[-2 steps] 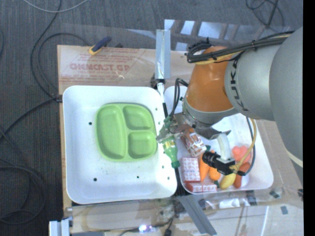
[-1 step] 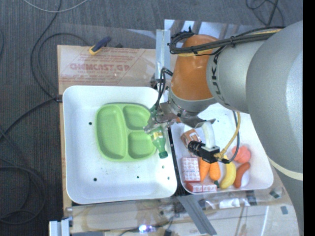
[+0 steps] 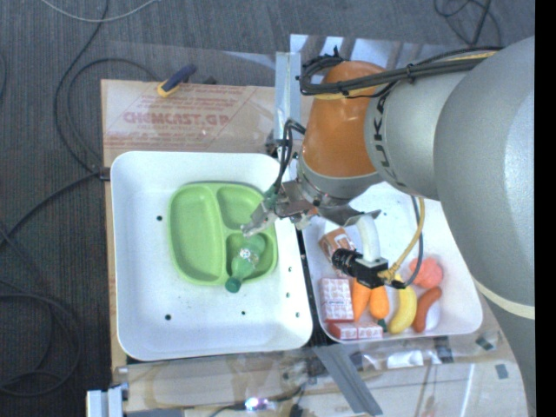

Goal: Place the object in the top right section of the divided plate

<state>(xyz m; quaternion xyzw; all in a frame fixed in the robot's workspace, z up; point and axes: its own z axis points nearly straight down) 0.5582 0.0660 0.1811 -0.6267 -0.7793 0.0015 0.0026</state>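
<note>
**Inspector:** Start at the near edge and work back. What do you have?

**Operator:** Nearest me, the right bin [image 3: 465, 315] holds toy food: a carrot [image 3: 362, 299], a banana [image 3: 402, 309], a red sausage-like piece [image 3: 427, 307] and a red-and-white packet [image 3: 335, 301]. None of it is in play, as I read the task.

**Inspector:** And the task's object?

**Operator:** A green bottle [image 3: 242, 266]. It lies in the left bin [image 3: 139, 268], on the green divided plate [image 3: 195, 233]. Its body rests in the lower right section and its cap end pokes out over the plate's near rim. The long axis runs near to far, tilted slightly right at the far end.

**Inspector:** Where is the tool?

**Operator:** The gripper [image 3: 254, 226] sits just beyond the bottle's far end, right above it, near the ridge between the two right-hand sections. I see nothing between the fingers, so I report no hold. Whether they are spread or closed I cannot tell; they are too small and blurred.

**Inspector:** The relation the next move depends on?

**Operator:** The bottle lies toward me from the gripper, and the top right section [image 3: 239, 202] lies away from me, just behind the gripper. In my judgement the bottle must be carried along its own axis, over the ridge, into the far section.
</note>
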